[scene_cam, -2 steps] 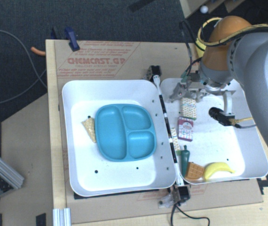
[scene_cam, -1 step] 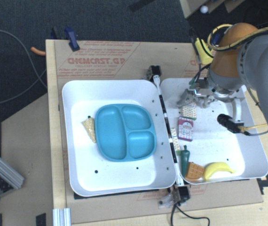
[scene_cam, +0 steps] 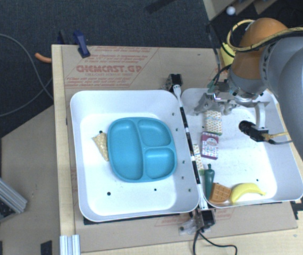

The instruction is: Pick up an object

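The hand point(scene_cam: 213, 106) hangs low in the right bin point(scene_cam: 284, 174), just above a patterned packet point(scene_cam: 213, 122); I cannot tell its state. A banana point(scene_cam: 245, 192) lies at the near edge.

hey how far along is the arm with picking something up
Early. The gripper is down at the top of the right bin, just above a checkered packet, but nothing shows between its fingers. The banana, waffle and maroon box lie on the bin floor. Grasping and lifting remain.
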Available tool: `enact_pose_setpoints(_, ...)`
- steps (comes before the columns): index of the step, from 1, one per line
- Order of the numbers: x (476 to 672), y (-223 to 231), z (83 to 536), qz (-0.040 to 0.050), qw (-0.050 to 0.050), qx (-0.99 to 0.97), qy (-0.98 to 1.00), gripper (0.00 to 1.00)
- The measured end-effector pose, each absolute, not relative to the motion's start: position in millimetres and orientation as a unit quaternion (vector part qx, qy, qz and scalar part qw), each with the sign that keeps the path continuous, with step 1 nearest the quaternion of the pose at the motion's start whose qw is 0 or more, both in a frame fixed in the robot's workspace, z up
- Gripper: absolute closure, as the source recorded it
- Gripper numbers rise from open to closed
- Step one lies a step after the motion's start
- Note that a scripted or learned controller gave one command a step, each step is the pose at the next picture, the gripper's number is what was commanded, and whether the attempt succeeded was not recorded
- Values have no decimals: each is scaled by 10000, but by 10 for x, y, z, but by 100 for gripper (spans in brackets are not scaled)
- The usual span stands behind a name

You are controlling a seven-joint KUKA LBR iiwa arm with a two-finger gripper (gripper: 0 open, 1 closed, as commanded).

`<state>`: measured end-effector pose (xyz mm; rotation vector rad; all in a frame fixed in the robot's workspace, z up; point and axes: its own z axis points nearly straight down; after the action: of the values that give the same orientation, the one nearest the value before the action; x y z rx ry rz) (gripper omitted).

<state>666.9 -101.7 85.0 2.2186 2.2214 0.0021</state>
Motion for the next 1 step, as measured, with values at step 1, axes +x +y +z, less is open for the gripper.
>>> enact_pose_setpoints(1,6382,-960,882,-4,-8,7075,7068,0)
